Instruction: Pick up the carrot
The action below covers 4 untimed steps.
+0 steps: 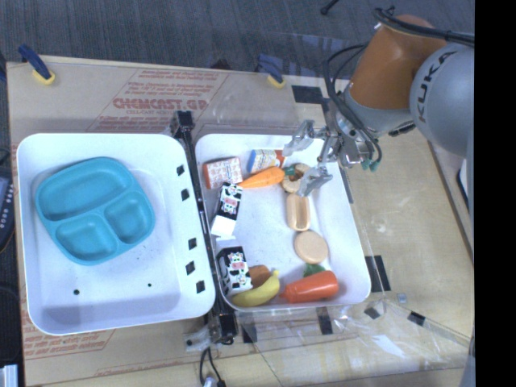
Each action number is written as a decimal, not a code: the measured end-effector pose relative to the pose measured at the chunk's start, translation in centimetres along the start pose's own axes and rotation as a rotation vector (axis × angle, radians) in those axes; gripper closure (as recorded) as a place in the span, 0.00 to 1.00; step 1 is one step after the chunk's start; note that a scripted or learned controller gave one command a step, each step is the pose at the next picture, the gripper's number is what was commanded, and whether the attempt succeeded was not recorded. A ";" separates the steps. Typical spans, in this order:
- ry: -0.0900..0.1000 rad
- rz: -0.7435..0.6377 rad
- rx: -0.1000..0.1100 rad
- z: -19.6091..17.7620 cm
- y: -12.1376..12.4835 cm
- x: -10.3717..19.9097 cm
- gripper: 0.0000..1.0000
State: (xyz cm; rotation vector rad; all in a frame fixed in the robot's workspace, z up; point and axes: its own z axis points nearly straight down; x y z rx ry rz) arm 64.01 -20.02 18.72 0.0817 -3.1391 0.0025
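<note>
Banana point(260, 290) and red pepper point(312, 286) lying at the right bin's point(355, 240) near edge, well below the gripper point(310, 160), gripper hovering with fingers spread — gripping nothing, carrot point(260, 179) lying just left of its fingertips, blue tray point(93, 208) sitting far left.

Arm point(435, 63) cropped at right edge; small item point(293, 170) behind pincer point(306, 161) half-hidden.

Hand point(305, 161) spread open at the far end of the right bin point(355, 240), fingers clear of everything. Carrot point(261, 179) lying just left of it, beside a milk carton point(222, 172). Nearer: hot dog bun point(297, 211), cookie point(310, 247), red pepper point(311, 286), banana point(257, 293). Over in the left bin point(48, 305), a blue divided plate point(93, 209).
</note>
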 end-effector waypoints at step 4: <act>-0.009 -0.248 0.000 3.1 5.3 3.7 1.00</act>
